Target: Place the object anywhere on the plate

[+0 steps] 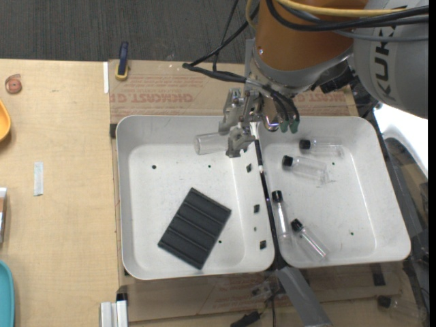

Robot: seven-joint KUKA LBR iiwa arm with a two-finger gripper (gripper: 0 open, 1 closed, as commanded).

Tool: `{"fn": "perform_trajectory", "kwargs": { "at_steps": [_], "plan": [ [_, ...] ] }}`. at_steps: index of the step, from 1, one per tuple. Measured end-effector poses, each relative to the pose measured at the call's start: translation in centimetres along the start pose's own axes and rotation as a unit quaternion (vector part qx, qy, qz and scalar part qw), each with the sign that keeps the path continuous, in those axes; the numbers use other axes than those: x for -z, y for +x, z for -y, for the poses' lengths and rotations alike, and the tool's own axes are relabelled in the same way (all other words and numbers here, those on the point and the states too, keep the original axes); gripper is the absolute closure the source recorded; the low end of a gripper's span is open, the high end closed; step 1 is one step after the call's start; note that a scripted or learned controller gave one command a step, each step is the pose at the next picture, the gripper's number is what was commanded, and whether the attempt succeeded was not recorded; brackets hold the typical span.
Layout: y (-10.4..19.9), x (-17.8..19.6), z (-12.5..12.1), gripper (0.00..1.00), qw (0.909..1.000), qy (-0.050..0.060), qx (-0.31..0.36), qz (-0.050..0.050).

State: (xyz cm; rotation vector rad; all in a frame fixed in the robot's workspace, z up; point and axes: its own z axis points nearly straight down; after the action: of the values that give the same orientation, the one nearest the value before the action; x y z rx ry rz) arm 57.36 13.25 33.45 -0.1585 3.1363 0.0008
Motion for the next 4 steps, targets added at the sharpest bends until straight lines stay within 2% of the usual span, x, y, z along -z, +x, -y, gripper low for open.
{"fn": "perform_trajectory", "kwargs": {
  "at_steps": [1,2,3,4],
  "plan": [
    [5.7,-7.8,0.6,1.00,0.9980,0.000,0.063,-0.001],
    [2.0,-4.1,9.1,1.00,0.9940,0.000,0.109,0.001],
    [-0.5,-0.2,2.9,1.00,0.9532,-0.001,0.302,0.002],
    [-9.1,9.0,-3.6,1.00,0.9220,-0.001,0.387,0.002]
  ]
}}
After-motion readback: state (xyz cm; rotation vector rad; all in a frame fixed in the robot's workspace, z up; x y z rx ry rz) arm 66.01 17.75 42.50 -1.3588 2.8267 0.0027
